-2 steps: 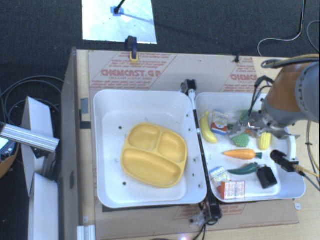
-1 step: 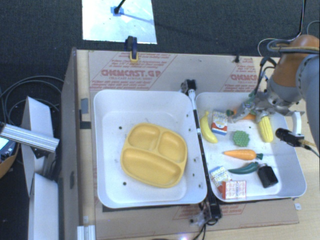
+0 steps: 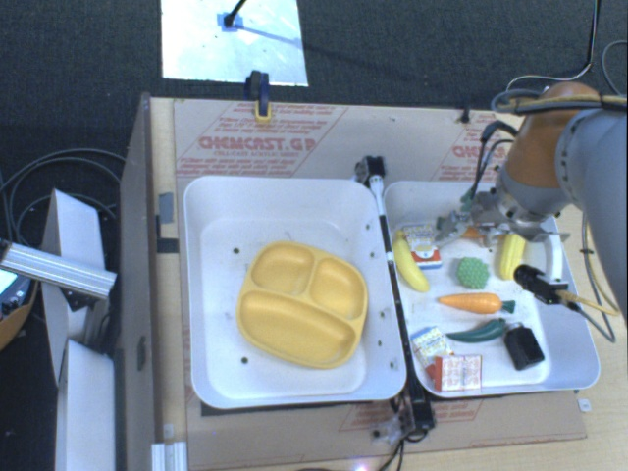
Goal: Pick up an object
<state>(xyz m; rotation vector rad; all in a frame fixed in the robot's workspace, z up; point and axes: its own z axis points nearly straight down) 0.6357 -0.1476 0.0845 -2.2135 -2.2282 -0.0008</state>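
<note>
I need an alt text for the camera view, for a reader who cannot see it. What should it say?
A grey robot arm reaches from the right over the right white bin, which holds toy food: a carrot, a banana, a green ball. The left white bin holds a yellow divided tray.

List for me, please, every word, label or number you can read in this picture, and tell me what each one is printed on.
"CHEMCAST GP", in red: on the brown board under the bins, behind the left bin.
Red print on the same board behind the right bin: partly hidden by the arm, unreadable.
Small packets at the front of the right bin: print too small to read.
</note>
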